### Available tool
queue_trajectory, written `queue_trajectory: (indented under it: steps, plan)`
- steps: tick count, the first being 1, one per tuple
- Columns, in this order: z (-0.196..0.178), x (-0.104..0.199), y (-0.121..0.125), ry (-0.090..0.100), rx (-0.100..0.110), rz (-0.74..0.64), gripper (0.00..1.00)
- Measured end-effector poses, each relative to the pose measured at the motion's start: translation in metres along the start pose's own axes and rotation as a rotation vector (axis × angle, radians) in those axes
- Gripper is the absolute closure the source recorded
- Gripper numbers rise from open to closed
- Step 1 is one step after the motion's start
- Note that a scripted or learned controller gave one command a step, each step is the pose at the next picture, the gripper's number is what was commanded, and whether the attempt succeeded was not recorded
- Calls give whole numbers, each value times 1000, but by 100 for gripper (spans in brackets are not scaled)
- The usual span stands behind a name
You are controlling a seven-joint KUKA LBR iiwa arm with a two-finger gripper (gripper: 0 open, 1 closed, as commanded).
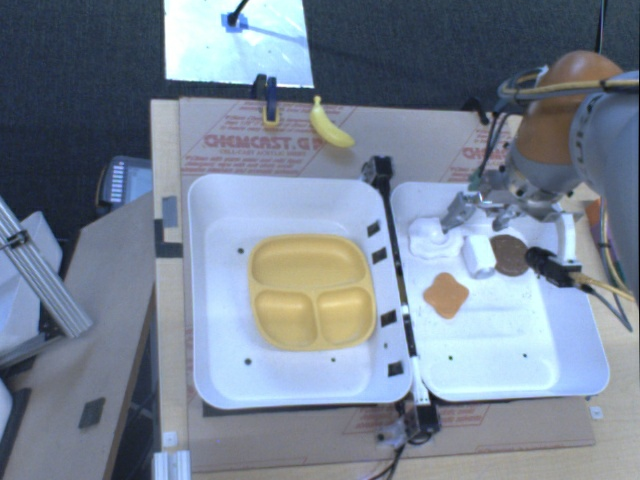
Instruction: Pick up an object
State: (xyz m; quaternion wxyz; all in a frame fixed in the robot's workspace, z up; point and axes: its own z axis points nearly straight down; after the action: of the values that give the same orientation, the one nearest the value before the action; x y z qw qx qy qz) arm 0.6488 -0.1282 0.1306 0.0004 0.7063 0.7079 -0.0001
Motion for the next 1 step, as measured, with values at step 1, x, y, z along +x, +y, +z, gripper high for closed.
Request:
queue_trajectory:
  steps: [1]
  plan:
    - [47, 0, 1, 0, -2, 0, 0]
